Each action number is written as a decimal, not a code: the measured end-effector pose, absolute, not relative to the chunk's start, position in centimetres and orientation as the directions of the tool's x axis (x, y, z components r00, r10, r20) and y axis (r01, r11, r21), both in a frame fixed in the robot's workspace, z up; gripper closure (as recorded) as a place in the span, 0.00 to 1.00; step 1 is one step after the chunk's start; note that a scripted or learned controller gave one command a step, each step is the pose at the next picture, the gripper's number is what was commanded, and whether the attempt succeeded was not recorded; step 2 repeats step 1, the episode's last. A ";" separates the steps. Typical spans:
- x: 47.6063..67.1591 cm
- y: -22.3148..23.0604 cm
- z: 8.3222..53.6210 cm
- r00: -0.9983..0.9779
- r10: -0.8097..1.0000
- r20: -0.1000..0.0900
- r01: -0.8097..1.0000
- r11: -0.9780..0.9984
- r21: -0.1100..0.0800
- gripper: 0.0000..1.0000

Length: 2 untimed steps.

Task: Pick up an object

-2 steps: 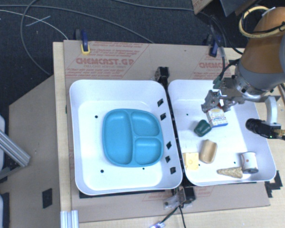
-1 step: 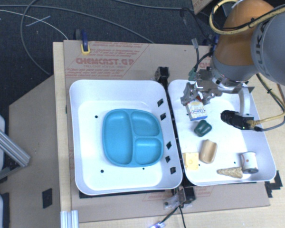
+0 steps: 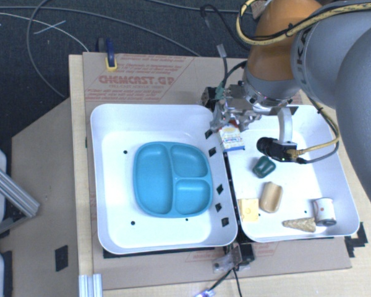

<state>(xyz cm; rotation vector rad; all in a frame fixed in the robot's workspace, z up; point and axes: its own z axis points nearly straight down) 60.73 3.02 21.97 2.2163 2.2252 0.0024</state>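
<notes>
Left shallow white bin (image 3: 105, 166): one light-blue three-compartment plastic plate (image 3: 172, 179), lying flat at the centre.

Right shallow white bin (image 3: 340, 166): dark green rounded block (image 3: 264, 166) near the middle; tan cylinder (image 3: 271, 197) just below it; yellow square piece (image 3: 249, 209) by the bottom-left corner; beige cone-shaped piece (image 3: 300, 225) and small white cylinder (image 3: 323, 210) at the bottom edge, right.

Gripper (image 3: 230, 127): over the right bin's top-left corner, by a small white card with blue and red print (image 3: 232, 140); grasp state indeterminable.
</notes>
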 end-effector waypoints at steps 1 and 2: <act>62.1 8.1 21.3 -0.005 1.000 0.001 1.000 0.005 0.001 1.00; 62.1 8.1 21.3 -0.005 1.000 0.001 1.000 0.005 0.001 1.00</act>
